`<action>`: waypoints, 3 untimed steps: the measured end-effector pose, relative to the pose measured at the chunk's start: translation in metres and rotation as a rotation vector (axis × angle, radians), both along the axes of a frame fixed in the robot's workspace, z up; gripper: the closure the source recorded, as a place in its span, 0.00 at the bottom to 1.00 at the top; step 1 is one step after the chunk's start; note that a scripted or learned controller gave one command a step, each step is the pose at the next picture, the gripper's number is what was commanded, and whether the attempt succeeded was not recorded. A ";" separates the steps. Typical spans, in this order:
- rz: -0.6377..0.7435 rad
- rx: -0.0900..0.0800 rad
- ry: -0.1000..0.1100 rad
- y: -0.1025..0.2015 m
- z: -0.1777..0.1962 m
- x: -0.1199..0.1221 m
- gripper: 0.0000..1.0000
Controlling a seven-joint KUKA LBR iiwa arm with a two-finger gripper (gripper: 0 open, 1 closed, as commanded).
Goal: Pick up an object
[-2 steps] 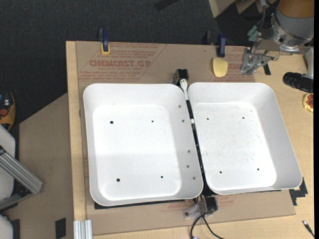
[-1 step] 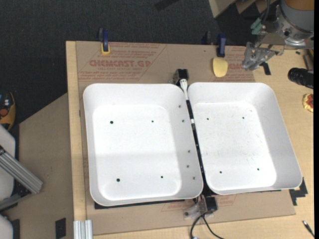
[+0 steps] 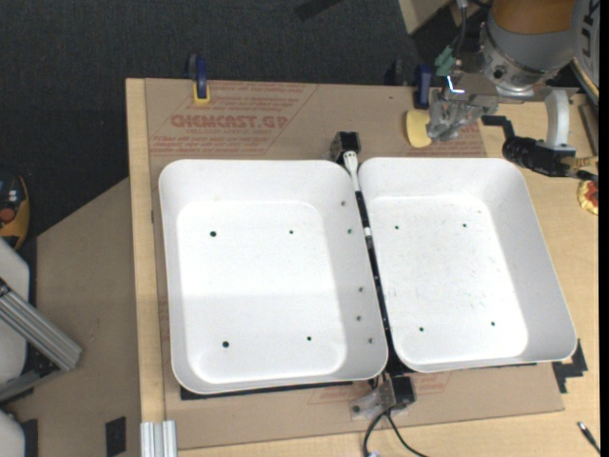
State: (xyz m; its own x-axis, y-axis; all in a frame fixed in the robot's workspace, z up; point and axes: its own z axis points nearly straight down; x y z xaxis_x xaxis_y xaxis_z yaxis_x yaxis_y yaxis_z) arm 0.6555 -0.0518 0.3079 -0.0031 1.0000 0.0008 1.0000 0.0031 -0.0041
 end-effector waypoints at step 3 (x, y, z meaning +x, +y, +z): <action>-0.005 -0.002 -0.010 0.022 -0.033 0.012 1.00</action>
